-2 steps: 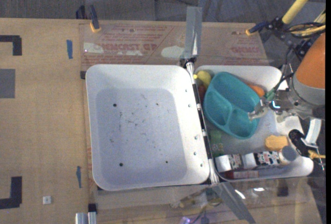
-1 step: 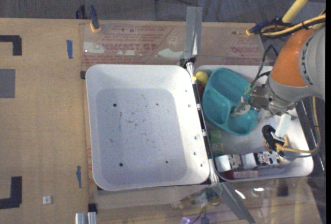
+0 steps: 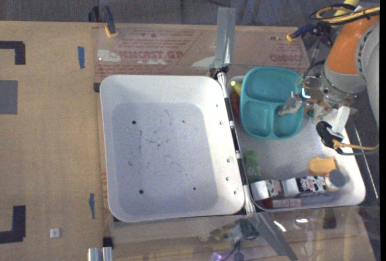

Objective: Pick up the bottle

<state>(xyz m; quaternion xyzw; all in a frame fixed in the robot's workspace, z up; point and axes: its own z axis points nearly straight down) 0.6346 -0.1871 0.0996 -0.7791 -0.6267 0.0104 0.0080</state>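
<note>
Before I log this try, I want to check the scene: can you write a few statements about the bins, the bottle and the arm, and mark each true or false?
1. The bottle lies on its side along the near wall of the right bin. True.
2. The teal divided tray sits in the left bin. False: it sits in the right bin, at its far end.
3. The gripper hangs over the teal divided tray's right side. True.
4. The gripper holds the bottle. False: the bottle lies in the bin, well apart from the gripper.
5. The orange block lies just beyond the bottle's grey cap end. True.
</note>
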